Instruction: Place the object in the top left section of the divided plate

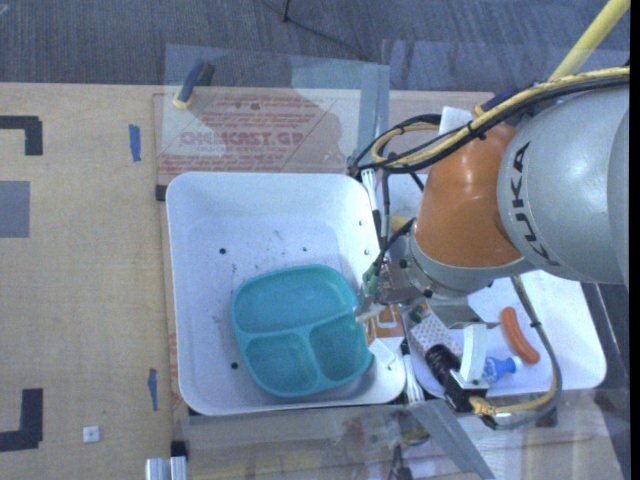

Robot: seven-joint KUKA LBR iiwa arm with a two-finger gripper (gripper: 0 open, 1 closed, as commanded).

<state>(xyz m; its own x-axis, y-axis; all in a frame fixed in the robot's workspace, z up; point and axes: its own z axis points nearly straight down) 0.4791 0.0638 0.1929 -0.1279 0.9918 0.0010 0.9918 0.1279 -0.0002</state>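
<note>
A teal divided plate (pixel 298 343) lies in the left white bin (pixel 210 218), toward its front right corner. It has one long section at the back and two smaller ones at the front, and all three look bare. My gripper (pixel 373 301) hangs at the wall between the two bins, just off the plate's right rim, under the arm's orange band (pixel 460 218). Something small and greenish (pixel 369 282) shows at the gripper's tip; I cannot tell whether it is held. The arm's bulk hides the fingers.
The right bin (pixel 575 363) holds an orange sausage-shaped piece (pixel 520 336), a blue and white item (pixel 496 369), a checkered piece (pixel 418 319) and an orange scrap (pixel 386 320). The arm covers most of that bin. A clear sheet (pixel 250 133) lies behind the left bin.
</note>
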